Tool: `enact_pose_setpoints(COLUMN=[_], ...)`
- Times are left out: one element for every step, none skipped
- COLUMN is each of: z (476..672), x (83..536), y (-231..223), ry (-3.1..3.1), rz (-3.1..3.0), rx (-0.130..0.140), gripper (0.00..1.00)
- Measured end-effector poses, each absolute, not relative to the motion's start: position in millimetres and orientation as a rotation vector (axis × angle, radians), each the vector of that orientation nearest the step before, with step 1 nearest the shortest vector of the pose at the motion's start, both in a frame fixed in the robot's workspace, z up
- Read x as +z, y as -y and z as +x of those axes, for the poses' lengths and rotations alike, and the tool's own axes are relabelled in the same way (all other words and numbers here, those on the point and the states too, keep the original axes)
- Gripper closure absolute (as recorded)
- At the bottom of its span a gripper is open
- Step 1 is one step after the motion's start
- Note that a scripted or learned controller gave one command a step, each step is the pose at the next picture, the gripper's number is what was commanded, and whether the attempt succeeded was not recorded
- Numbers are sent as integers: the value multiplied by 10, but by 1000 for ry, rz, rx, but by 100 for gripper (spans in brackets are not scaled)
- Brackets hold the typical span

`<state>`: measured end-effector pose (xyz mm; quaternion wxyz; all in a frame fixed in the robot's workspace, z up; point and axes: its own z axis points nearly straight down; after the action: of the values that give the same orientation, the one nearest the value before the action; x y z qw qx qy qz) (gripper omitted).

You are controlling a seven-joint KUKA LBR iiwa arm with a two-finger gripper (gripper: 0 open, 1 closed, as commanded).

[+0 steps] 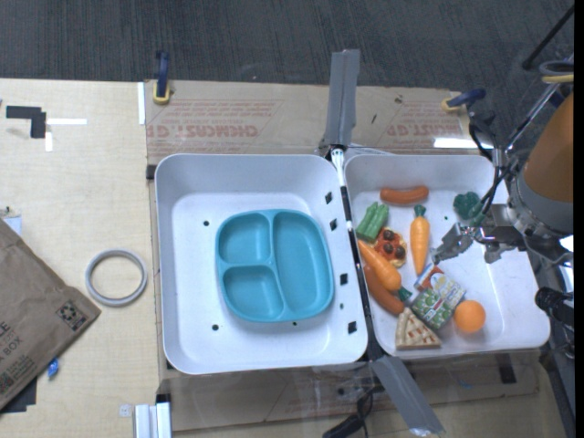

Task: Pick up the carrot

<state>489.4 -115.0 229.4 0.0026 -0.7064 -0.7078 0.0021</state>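
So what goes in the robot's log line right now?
carrot: lying in right bin | gripper: open, just right of carrot | not grasped

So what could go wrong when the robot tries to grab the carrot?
Two risks, I think. The orange carrot with a green top lies close beside the pizza slice with dark toppings, so the hand might bump or grab that instead. A second, bigger orange carrot lies at the white right-hand bin's left side, so the hand could choose either one.
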Motion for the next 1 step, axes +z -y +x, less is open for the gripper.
enact_pose_setpoints(z=[5418], x=[1524], y=[1249], ry=[2470], rz=[-1935], rx=[4], gripper=[0])
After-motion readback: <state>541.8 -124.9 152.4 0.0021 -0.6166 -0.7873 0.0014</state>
